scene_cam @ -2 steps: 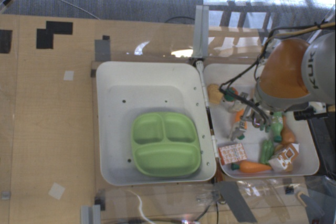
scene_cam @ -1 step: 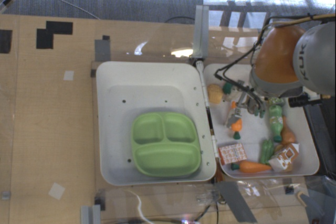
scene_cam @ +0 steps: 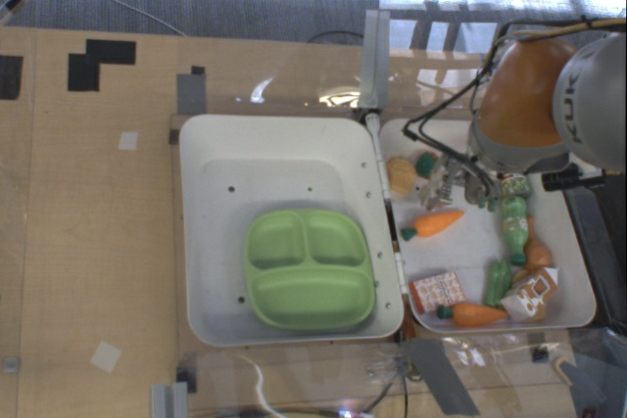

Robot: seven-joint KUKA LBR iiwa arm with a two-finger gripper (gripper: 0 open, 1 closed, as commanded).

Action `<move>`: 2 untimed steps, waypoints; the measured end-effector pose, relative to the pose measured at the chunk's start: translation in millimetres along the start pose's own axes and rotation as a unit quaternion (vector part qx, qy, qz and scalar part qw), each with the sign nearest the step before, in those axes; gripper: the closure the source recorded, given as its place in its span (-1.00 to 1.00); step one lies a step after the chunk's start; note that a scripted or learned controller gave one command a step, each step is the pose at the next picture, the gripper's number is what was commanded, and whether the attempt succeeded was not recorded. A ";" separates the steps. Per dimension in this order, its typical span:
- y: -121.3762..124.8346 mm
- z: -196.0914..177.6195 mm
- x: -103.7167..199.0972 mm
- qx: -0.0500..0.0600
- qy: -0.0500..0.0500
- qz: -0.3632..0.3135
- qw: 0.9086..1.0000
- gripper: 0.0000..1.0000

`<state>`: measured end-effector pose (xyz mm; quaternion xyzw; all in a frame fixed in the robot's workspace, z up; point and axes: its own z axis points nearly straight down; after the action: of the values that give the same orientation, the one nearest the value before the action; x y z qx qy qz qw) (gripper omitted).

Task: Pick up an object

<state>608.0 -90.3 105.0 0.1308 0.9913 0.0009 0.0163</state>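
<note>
My gripper point(scene_cam: 453, 189) hangs low over the back of the right bin point(scene_cam: 578, 303), under the orange-banded wrist. Just below it lies an orange toy carrot point(scene_cam: 437, 223) with a green top. A yellowish round toy point(scene_cam: 402, 174) and a small dark green piece point(scene_cam: 426, 164) sit to the gripper's left. A green bottle point(scene_cam: 514, 216) lies to its right. Nothing can be seen held in the gripper.
The front of the right bin holds a red-and-white box point(scene_cam: 438, 291), a second carrot point(scene_cam: 477, 313), a green vegetable point(scene_cam: 498, 281) and a brown-and-white carton point(scene_cam: 533, 295). The left bin point(scene_cam: 216, 162) holds a green divided plate point(scene_cam: 310, 267). Cables loop beside the arm.
</note>
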 end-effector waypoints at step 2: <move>-34.9 13.0 44.7 0.002 0.007 0.001 1.000 -1.00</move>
<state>556.2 -112.5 90.4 0.1321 0.9912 0.0003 0.0088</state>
